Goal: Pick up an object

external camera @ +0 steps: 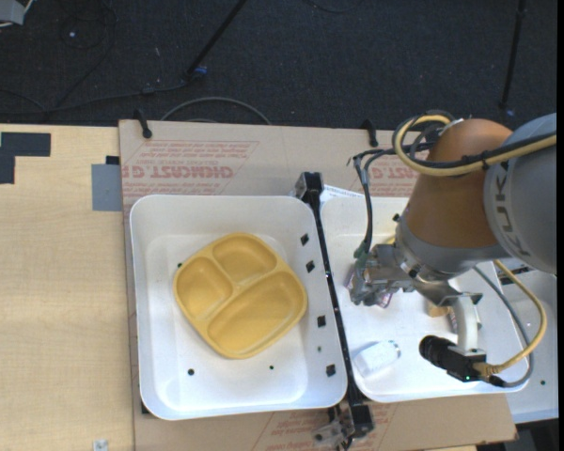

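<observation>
While the yellow divided plate (241,294) lies alone in your left bin (160,383), your pincer (374,285) dips low into the right bin (404,383) beside a small white object (376,356), grip state impossible to tell.

A divided plate (241,294) lies in the left bin (160,365), while a small cup (376,356) lies on its side in the right bin (423,388), below the arm (456,200).

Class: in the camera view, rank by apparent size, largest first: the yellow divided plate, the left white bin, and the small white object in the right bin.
1. Left white bin
2. Yellow divided plate
3. Small white object
</observation>
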Action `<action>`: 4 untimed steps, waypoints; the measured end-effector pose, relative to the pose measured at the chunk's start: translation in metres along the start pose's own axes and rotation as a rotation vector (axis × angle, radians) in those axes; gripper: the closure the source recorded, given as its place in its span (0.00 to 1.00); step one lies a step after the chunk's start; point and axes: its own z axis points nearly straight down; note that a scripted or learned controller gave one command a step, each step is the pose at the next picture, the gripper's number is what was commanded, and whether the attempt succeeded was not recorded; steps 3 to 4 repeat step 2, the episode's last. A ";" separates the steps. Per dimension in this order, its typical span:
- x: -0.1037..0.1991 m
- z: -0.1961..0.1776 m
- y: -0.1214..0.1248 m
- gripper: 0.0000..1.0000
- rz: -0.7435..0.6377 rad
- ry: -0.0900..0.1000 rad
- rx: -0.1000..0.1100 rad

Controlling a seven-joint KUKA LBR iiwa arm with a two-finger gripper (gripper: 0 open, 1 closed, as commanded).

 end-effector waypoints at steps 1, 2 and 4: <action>0.054 -0.010 0.003 1.00 0.000 -0.001 -0.002; 0.099 0.000 0.004 1.00 0.001 -0.002 0.000; 0.099 0.000 0.004 1.00 0.001 -0.002 0.000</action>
